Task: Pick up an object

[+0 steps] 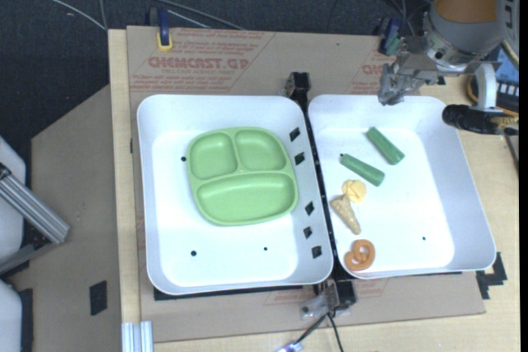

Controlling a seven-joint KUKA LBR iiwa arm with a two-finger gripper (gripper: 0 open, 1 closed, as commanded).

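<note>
The gripper (394,91) hangs over the far rim of the right bin (450,202); nothing is held, and whether it is open I cannot tell from this angle. The pickable things lie in that bin's left half: two green sticks (384,145) (362,169) near the middle, a small yellow piece (355,190) and a tan wedge (347,215) just below them, and an orange ring (360,255) by the near rim. All look like light toy food, probably stiff plastic and somewhat slick, so a grip across the narrow width should serve best. The upper green stick is the easiest choice, lying apart from the others with bare floor around it. The yellow piece and wedge appear to touch, and the ring sits close to the wall, leaving little room. The left bin (165,202) holds a green tray (242,176).
</note>
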